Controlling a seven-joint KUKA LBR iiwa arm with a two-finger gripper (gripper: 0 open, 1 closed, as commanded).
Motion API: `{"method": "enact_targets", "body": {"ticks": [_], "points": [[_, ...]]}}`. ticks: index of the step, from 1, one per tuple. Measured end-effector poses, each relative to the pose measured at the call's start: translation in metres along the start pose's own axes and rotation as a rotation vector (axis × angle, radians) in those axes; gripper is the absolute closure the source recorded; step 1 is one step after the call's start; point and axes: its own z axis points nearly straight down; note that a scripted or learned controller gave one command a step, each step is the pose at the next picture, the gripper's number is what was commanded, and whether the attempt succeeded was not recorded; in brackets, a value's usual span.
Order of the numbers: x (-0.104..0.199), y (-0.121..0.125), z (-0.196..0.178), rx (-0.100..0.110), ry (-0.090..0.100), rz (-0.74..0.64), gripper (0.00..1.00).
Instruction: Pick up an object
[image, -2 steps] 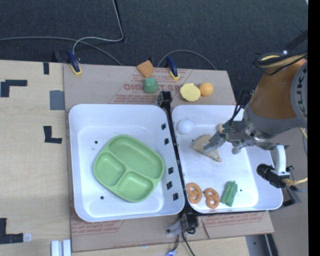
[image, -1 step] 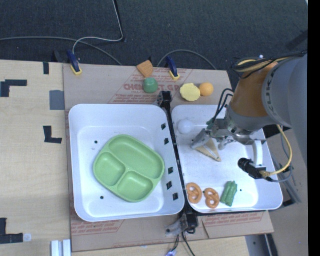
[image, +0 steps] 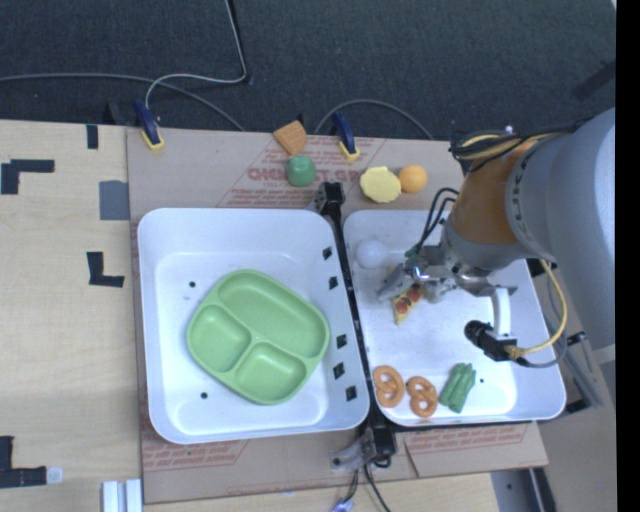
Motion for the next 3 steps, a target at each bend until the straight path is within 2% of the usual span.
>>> {"method": "enact_targets", "body": {"ticks": [1,2,3], "points": [[0.0,0.0,-0.01,0.002,0.001,0.0,1.0],[0.053,0.011,-0.098,0.004,0.004,-0.001,1.0],[0.053,0.01,-0.097,0.006,0.003,-0.001,0.0]]}}
